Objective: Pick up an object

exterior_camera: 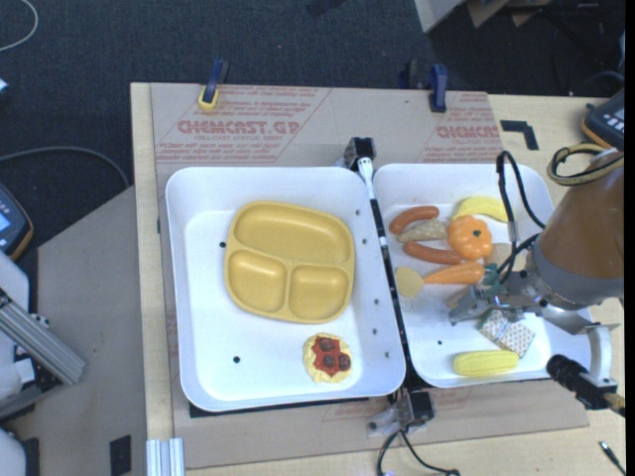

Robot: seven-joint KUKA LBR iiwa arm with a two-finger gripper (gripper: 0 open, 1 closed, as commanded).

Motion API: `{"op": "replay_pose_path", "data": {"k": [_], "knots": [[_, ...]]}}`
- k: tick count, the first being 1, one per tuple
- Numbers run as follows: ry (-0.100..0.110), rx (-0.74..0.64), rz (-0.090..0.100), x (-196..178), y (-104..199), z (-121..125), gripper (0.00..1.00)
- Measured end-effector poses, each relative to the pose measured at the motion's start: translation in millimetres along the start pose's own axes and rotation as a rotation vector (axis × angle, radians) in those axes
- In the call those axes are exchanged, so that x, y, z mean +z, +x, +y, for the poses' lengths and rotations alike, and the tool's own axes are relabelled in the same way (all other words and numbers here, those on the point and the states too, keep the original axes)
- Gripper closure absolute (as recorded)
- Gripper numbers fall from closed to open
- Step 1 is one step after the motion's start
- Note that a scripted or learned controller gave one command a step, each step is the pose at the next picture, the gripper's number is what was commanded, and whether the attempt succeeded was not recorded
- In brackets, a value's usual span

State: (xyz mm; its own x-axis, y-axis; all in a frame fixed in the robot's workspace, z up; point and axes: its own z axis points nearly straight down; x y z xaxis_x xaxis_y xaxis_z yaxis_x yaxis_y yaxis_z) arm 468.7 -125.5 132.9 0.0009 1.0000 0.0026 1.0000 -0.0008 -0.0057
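The carrot (451, 275) lies in the right bin (429, 357), just left of and above the gripper (483, 308), whose fingers sit low over the bin floor; whether they are open or closed cannot be told. A patterned packet (510, 336) lies just beside the gripper, a corn cob (485, 363) below it. Above the carrot are two sausages (414, 220), an orange pumpkin (469, 237) and a banana (479, 207). The left bin (189, 276) holds a yellow divided tray (290, 261) and a small pizza (330, 358). The bench board reads "CHEMCAST GP" (238, 128).

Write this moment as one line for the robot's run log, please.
arm: over right bin | hand: low, beside carrot and corn | holding: nothing seen | left bin: yellow tray, small pizza
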Motion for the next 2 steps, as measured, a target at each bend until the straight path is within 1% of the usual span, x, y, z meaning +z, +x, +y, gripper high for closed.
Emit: {"op": "replay_pose_path", "data": {"k": [1,2], "knots": [[-0.010,0.002,-0.007,48,-2,2,0.00],[-0.021,0.004,-0.013,33,-4,4,1.00]]}}
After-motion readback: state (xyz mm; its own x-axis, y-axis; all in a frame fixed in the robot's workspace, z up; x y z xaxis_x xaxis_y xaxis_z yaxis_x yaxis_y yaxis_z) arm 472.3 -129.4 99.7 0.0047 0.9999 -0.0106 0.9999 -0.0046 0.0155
